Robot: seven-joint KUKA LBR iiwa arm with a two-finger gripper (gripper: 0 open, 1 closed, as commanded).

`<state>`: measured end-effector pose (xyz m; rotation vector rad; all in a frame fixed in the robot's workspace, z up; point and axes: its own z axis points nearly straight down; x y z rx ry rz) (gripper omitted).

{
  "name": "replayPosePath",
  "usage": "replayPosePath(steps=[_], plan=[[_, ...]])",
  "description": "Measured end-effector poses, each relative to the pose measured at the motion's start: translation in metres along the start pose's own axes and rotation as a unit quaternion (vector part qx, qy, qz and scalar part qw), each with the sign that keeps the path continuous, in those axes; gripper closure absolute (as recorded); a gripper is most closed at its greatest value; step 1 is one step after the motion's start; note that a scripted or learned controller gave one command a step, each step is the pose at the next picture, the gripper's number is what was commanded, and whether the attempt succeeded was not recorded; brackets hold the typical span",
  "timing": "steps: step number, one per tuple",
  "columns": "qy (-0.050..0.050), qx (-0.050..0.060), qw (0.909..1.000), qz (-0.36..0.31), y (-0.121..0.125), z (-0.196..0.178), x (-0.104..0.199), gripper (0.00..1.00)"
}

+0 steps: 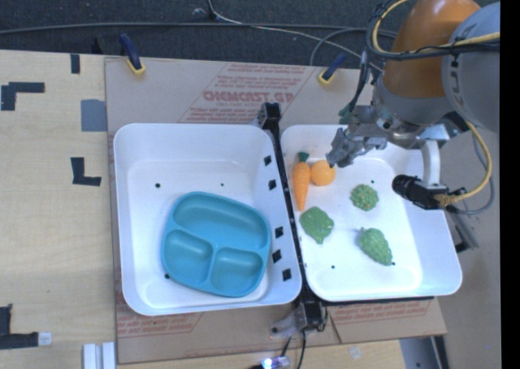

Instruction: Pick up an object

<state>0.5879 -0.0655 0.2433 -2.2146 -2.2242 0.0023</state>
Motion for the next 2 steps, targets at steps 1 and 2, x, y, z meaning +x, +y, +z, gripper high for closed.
replayPosePath(steps=[1, 2], plan=[[0.000, 0.001, 1.0000, 0.000, -0.018, 0.010, 0.042, 1.00], [0.000, 0.000, 1.0000, 0.000, -0.030, 0.023, 0.096, 1.00]])
